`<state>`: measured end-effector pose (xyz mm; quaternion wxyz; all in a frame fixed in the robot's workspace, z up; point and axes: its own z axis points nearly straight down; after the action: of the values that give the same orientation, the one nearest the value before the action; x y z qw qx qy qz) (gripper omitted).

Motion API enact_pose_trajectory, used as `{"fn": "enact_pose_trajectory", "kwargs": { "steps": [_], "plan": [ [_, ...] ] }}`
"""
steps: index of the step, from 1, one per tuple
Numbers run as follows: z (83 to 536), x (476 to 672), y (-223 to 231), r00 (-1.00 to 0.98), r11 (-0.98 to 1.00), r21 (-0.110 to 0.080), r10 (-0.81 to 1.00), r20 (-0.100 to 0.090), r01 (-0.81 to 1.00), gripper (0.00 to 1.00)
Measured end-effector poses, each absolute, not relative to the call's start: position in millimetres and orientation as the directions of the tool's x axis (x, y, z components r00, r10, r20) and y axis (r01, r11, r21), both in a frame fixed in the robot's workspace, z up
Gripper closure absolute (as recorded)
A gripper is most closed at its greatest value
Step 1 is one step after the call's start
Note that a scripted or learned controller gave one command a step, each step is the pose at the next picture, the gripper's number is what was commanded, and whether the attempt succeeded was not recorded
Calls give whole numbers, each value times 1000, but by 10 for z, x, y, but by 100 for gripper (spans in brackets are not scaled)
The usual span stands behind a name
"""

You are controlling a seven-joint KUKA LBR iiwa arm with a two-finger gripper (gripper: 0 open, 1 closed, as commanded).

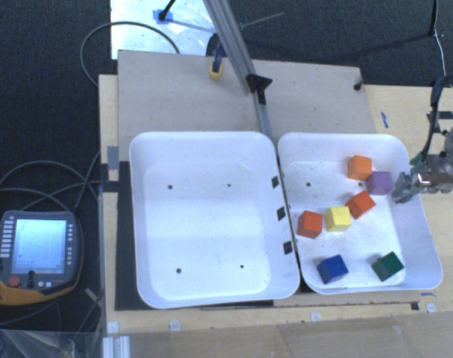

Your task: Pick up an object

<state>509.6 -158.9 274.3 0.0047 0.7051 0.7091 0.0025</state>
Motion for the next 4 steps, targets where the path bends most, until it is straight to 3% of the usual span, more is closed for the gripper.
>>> {"fn": "enact_pose_trajectory", "kwargs": {
  "steps": [4],
  "plan": [
    [2389,6325,121,-9,9,4,1000,1,1000,100]
  ]
}}
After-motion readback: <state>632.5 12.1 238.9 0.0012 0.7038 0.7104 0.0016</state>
